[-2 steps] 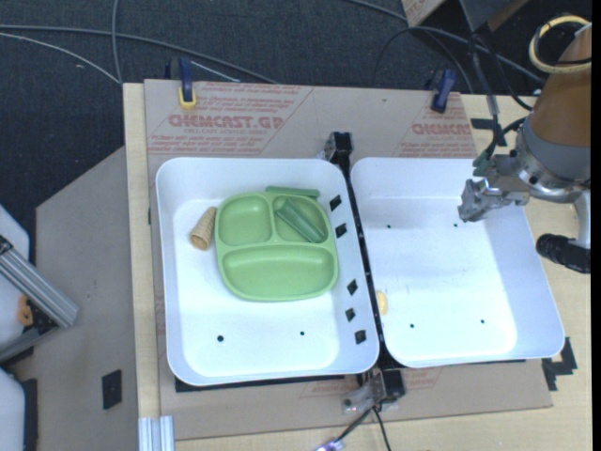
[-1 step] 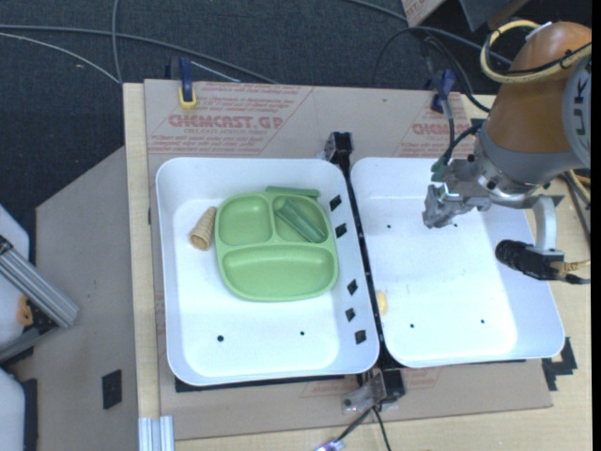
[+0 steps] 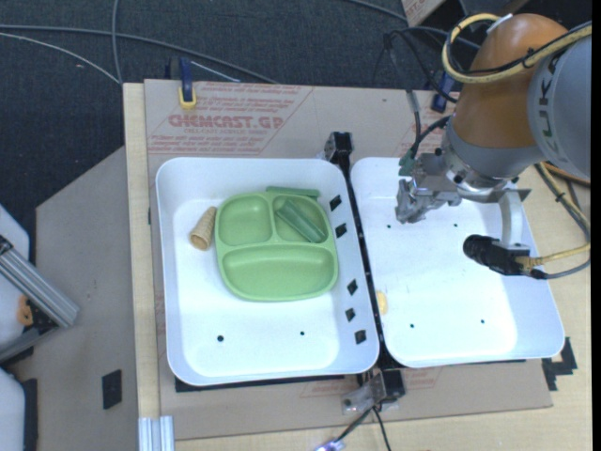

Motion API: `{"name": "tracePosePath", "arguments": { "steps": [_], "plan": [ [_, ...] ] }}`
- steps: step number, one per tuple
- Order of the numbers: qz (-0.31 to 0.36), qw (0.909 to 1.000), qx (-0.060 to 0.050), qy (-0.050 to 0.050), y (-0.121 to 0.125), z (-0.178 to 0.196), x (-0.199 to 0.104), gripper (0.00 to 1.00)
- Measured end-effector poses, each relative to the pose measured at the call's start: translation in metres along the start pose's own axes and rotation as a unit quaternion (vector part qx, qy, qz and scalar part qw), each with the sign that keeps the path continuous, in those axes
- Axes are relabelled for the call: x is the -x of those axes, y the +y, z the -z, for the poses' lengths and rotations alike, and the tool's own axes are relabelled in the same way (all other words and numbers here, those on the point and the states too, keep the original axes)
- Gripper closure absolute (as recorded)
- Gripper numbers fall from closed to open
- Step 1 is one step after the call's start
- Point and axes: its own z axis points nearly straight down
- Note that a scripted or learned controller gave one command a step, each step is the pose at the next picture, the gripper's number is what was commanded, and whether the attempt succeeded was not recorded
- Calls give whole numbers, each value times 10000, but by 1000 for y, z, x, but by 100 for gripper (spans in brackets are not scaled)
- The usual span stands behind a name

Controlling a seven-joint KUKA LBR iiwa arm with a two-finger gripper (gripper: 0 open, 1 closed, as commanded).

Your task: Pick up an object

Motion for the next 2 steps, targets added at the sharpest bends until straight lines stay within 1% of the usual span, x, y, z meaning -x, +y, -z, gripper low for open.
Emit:
{"name": "tracePosePath", "arguments": {
  "steps": [1, 2],
  "plan": [
    [6, 10000, -3, 2, 8, -9, -62, 100],
    [0, 10000, 6, 0, 21, -1, -111, 100]
  ]
}}
